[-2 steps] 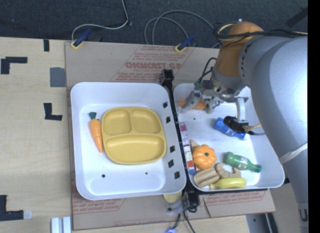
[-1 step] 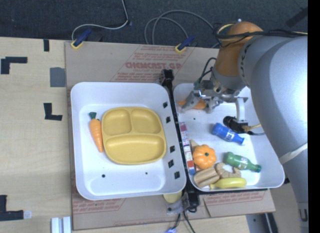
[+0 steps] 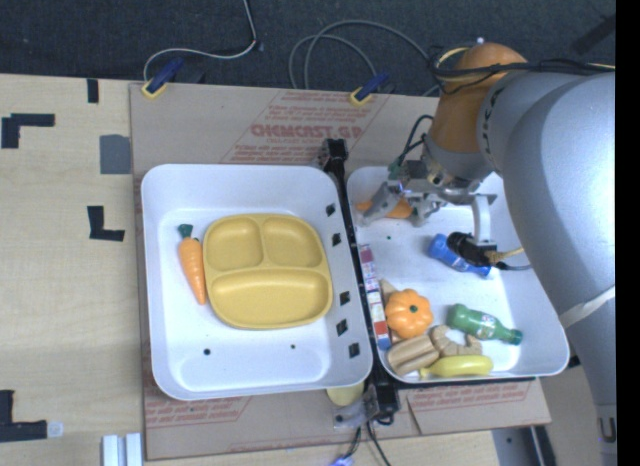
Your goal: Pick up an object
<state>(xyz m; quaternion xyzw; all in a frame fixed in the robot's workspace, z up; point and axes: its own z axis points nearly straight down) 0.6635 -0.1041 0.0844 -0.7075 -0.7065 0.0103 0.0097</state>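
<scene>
Brown cardboard (image 3: 290, 134) under the white bins (image 3: 165, 284) bears faint red "CHEMCAST GP" lettering.

Even, diffuse overhead light; scene moderately bright, colours slightly muted. White bins (image 3: 165, 254) read bright without blown glare. Shadows soft and short, tucked beneath the arm (image 3: 560, 174) at the table's right edge. Mild overall softness; fine detail grainy, small things indistinct.

Single fixed camera above the bench, looking down at a slant, mid-distance. Both shallow white plastic bins (image 3: 160, 284) fit in frame; grey arm with orange band (image 3: 560, 154) enters from the right.
</scene>
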